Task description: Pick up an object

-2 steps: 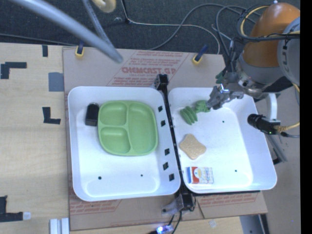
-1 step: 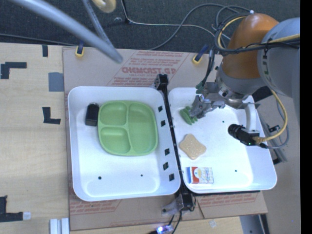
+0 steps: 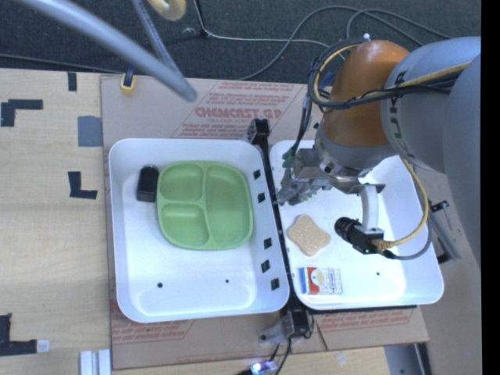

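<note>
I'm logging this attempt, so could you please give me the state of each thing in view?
Green divided plate: flat in the left bin.
Black block: beside the plate's left edge.
Tan slice: flat in the right bin.
Printed packet: flat, near the front wall.
End effector: low over the right bin, above the slice.

You're looking at a thick arm [image 3: 445, 100] with smooth, rounded links in pale blue-grey. A glossy orange band [image 3: 363, 92] wraps the section just above the wrist, bulging like a dome. Thin black and yellowish cables loop over that orange section, and one yellow-tinged cable curves down along the arm's side to a short black cylindrical fitting [image 3: 355, 235] with a gold-coloured tip. A white curved bracket sits just above that fitting. Below the orange band you can see a darker metal cluster, the gripper [image 3: 295, 184], grey with small greenish parts; its details are too blurred to make out.
</note>
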Available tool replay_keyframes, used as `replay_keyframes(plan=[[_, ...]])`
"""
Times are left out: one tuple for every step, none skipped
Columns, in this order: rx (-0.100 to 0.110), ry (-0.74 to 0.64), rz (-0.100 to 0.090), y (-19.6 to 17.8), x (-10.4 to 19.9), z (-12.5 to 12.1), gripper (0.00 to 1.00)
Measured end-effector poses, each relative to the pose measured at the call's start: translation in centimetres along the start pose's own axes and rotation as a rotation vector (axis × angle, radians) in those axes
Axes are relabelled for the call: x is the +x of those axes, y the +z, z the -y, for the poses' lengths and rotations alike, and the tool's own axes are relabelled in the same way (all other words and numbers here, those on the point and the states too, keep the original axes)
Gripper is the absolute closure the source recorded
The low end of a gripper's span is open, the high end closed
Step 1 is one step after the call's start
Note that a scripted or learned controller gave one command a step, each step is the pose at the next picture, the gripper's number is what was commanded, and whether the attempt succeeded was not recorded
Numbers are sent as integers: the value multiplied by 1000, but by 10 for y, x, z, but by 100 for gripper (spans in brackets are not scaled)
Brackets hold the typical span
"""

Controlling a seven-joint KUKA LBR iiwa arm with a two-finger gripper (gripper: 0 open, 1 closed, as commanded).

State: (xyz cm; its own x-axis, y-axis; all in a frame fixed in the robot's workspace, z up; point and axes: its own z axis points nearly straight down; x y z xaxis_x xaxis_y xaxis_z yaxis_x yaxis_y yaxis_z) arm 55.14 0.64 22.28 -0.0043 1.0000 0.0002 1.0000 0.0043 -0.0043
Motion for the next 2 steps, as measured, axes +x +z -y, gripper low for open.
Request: replay_keyframes(plan=[[-1,-1,0,0,53,26,100],[-1,-1,0,4,97,38,100]])
